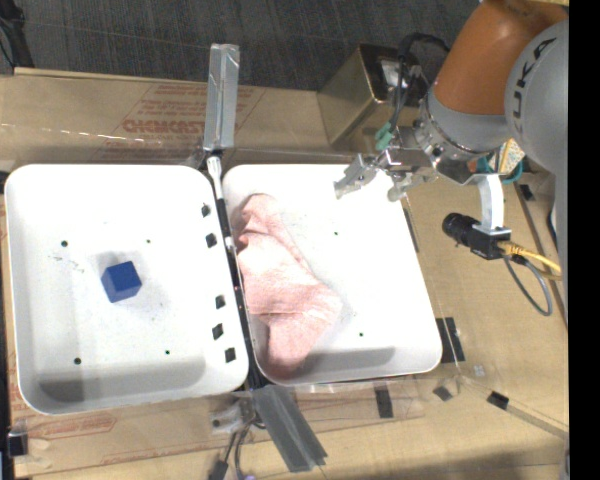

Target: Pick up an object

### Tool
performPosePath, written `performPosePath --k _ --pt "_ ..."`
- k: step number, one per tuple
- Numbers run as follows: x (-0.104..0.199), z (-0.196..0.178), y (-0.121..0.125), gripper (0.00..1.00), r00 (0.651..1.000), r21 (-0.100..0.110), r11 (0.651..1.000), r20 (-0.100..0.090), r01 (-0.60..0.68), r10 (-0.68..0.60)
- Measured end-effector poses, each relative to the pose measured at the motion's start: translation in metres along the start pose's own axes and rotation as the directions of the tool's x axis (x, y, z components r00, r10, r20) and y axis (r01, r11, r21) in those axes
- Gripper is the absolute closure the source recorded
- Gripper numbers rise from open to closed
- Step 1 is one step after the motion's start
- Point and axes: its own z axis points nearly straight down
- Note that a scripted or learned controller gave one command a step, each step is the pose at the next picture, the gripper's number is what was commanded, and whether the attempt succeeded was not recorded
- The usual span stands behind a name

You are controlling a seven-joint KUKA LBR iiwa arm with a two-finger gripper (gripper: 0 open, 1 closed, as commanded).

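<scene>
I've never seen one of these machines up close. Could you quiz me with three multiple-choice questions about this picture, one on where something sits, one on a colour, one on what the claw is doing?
1. Where does the small blue cube lie?
A. In the left white bin
B. In the right white bin
C. On the cardboard behind the bins

2. What colour is the crumpled cloth?
A. Green
B. Pale pink
C. Black

3. What is the state of the claw?
A. Closed around the cube
C. Pressing into the cloth
B. Holding nothing, at the far edge of the right bin

Answers:
1 A, the cube sits alone on the floor of the left bin.
2 B, the cloth along the right bin's left side is pale pink.
3 B, the claw's fingers are spread with nothing between them, apart from the cloth.
</scene>
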Motion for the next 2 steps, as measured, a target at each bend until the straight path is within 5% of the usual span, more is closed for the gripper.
performPosePath --k 1,2 --pt "0.015 0.195 -0.023 0.00 1.000 -0.002 1.000 0.000 -0.019 0.019" --pt "0.052 0.195 -0.021 0.00 0.972 0.000 0.972 -0.001 0.235 -0.235"
